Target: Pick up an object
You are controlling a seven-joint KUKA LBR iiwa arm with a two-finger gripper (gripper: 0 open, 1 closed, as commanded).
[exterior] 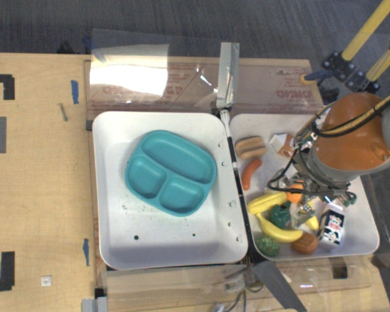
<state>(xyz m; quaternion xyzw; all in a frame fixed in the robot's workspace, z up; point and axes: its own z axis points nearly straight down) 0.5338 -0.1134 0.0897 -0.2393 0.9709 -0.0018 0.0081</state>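
A: A wooden bench (pixel 32 174) carries 2 shallow white bins side by side, with grey carpet beyond. The left bin (pixel 117 239) holds a teal divided plate (pixel 171 172). The right bin (pixel 367 236) holds the clutter, and the arm (pixel 351 138) reaches over it.

B: What is in the clutter?

A: Toy food, mostly. A hot dog (pixel 249 147) near the top left, an orange carrot-like piece (pixel 250 172) just below it, 2 bananas (pixel 281 231), a dark green thing (pixel 280 216) lying between them, a green leafy piece (pixel 268 246) by the front wall, and a brown roundish one (pixel 305 242) beside a small black-and-white carton (pixel 332 228).

B: And the gripper?

A: The gripper (pixel 305 203) hangs low over the pile, near the bananas. The wrist and its cables cover it, so I cannot tell how it is set, and I see nothing held.

B: So which object is it after?

A: My guess is one of the bananas or the dark green thing, since those lie right below.

B: How should it go about the grab?

A: Pick 1 piece, not the seam between 2. The pile is tight, so a straight descent across a banana's narrow width looks safest. Lift slowly, because neighbours touching it could drag along or knock it loose.
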